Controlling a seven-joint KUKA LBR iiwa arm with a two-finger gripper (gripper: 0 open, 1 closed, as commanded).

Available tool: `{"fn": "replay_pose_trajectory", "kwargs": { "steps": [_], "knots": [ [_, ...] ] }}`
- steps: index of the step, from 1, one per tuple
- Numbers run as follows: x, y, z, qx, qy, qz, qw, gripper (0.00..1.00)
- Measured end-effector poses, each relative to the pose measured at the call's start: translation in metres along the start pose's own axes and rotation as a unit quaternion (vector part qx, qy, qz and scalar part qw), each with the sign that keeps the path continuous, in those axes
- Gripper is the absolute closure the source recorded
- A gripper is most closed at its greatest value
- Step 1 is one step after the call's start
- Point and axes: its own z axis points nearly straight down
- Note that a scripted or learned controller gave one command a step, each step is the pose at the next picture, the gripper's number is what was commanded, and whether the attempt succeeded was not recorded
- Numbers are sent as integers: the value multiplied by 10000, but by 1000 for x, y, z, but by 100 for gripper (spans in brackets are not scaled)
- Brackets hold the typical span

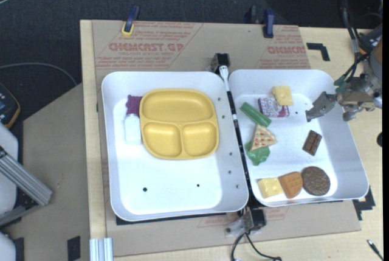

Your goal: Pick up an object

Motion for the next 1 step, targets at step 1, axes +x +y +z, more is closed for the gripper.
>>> {"fn": "replay_pose_trajectory", "kwargs": {
  "steps": [1],
  "knots": [
    [0,2,-6,-64,-13,-14,10000,0]
  ]
}}
